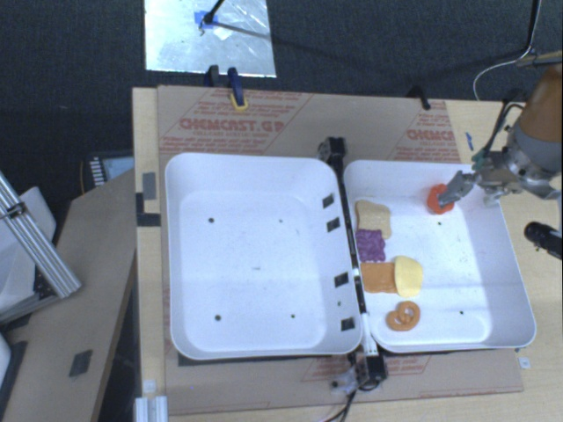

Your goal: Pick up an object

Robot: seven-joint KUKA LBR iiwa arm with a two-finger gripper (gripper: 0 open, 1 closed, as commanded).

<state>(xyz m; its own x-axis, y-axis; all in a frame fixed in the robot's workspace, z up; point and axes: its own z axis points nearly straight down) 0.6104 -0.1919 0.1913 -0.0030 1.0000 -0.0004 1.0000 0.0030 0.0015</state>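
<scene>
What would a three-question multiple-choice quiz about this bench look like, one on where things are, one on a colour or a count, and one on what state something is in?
1. Where do the small food-like objects lie?
A. In the left bin
B. In the right bin
C. On the cardboard outside the bins

2. What colour is the round object nearest the arm's tip?
A. Blue
B. Green
C. Red-orange

3. How is the pretzel placed?
A. Lying flat on the bin floor
B. Hanging in the air
C. Stacked on the yellow piece

Answers:
1. B: the pieces sit along the right bin's inner side.
2. C: the red-orange object lies by the gripper.
3. A: the pretzel lies flat on the white floor, near the yellow piece but not on it.
</scene>
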